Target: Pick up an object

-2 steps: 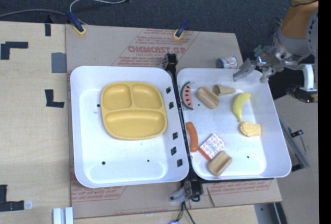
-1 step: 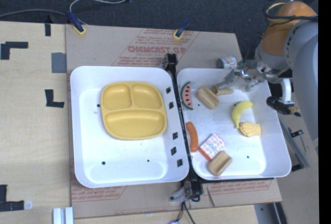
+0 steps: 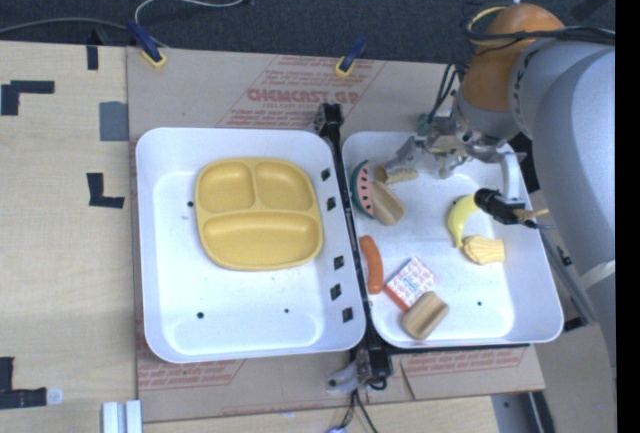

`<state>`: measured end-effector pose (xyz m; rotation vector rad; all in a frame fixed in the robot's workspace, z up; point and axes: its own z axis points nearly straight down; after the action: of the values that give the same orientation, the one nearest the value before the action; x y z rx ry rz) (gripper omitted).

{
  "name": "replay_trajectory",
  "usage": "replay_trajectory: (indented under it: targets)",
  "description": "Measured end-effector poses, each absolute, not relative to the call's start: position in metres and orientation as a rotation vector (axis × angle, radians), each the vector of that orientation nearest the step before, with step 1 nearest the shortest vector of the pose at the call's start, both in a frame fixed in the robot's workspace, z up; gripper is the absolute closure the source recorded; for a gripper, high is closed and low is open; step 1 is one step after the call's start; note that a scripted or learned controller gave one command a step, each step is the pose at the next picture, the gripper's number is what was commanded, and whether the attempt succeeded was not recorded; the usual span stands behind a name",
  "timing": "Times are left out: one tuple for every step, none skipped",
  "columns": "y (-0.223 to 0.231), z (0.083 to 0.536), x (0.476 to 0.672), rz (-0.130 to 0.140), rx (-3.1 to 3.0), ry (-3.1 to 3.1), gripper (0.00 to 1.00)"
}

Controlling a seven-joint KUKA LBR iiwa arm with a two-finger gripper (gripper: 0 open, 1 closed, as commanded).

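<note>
Nothing has yet been lifted: the gripper [image 3: 432, 149] is seen low at the far edge of the right bin [image 3: 530, 311], fingers spread and pinching nothing, while the banana [image 3: 461, 217] lies near it, untouched.

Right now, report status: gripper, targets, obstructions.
Gripper low over right white bin, top-left corner. Nearest: watermelon slice toy, brown bread piece. Nothing between fingers. Yellow divided plate in left bin.
</note>
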<state>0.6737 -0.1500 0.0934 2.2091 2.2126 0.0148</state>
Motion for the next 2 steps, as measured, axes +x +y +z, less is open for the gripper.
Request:
replay_trajectory:
  targets:
    - [-0.1036,0.0929,0.6728,0.009,2.211,2.211,0.0]
    - [-0.1098,0.0927,0.6659,0.014,2.21,2.21,0.0]
